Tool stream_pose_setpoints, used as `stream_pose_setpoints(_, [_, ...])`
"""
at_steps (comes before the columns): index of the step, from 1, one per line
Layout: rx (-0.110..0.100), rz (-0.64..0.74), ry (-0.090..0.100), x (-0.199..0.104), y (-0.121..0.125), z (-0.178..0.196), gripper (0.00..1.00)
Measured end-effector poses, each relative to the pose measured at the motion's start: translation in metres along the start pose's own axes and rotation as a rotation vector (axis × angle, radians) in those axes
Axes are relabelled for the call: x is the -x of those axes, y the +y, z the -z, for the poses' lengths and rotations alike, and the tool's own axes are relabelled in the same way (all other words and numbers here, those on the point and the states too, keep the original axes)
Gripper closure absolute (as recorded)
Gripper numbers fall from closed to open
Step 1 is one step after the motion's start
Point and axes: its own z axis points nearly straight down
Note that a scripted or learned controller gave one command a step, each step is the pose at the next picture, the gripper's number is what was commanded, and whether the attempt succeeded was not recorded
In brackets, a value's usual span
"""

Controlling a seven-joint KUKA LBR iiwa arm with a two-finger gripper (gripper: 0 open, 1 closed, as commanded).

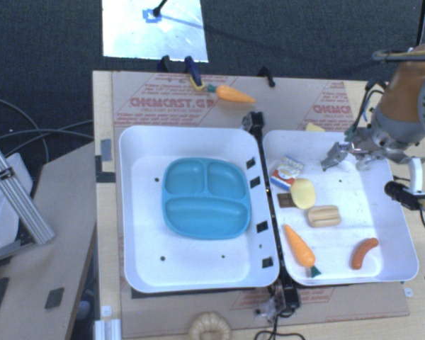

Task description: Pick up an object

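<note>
Jaws [347, 154] look spread and clamp nothing, hanging over the far part of the right bin [393, 257]. Left to right: blue plate [205, 197] in the left bin, then packet [289, 167], lemon [303, 193], carrot [299, 245], bread [324, 216], sausage [363, 253]. Reaching, I'd say; next, drop onto one piece squarely.

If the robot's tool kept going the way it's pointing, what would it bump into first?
The tool points left and downward, so probably the bare floor of the right bin near the crinkly wrapper. Its height above the bin is unclear.
</note>
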Motion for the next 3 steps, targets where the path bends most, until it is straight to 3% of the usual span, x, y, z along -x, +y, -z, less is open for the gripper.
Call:
stream_pose_setpoints(1, [0.002,0.001,-0.001,-0.001,0.0,-0.051,0.0])
stream_pose_setpoints(2, [0.008,0.002,-0.001,-0.001,0.002,-0.037,1.0])
stream_pose_setpoints(3, [0.011,0.002,-0.002,-0.002,0.008,0.028,1.0])
